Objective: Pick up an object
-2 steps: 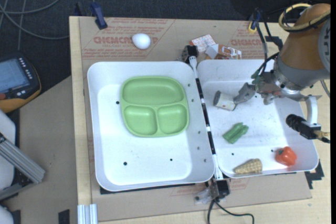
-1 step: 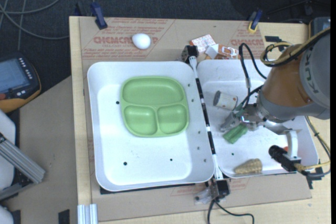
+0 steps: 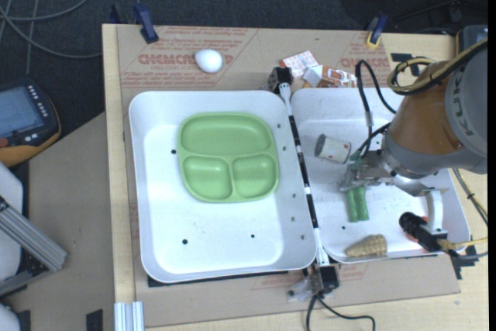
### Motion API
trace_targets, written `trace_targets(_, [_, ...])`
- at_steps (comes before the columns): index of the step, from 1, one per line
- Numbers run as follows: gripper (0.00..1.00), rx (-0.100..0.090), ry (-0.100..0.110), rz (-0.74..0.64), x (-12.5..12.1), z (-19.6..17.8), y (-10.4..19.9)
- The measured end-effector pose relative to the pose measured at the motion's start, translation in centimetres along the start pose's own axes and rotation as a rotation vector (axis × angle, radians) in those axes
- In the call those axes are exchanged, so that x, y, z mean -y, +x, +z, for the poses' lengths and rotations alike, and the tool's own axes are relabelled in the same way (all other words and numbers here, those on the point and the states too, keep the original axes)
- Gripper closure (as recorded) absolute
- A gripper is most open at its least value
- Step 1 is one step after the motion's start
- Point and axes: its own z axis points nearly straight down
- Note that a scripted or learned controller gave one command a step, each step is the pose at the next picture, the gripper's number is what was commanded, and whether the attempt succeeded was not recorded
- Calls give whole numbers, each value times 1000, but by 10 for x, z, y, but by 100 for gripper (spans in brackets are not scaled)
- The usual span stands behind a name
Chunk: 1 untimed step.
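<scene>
The cardboard-topped bench (image 3: 194, 43) bears two white bins (image 3: 155, 167), a white egg (image 3: 208, 60) and wrappers (image 3: 310, 70).

A: What can't you make out here?

B: The arm (image 3: 434, 120) is cut off by the right edge, and it covers the back right corner of the right bin (image 3: 333, 244). You can't tell how the gripper (image 3: 358, 181) stands; its tip blurs into the top of the green stick (image 3: 356, 205).

A: Anything else?

B: The screen (image 3: 23, 116) runs off the left edge, and the small packets (image 3: 314, 70) behind the bins are too small to read.

Grey arm (image 3: 469, 101); orange band (image 3: 418, 128); black cables (image 3: 368, 101).
</scene>
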Motion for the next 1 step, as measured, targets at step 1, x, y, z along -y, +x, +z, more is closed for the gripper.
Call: trace_targets(1, [100, -1, -2, -3, -79, -91, 55])
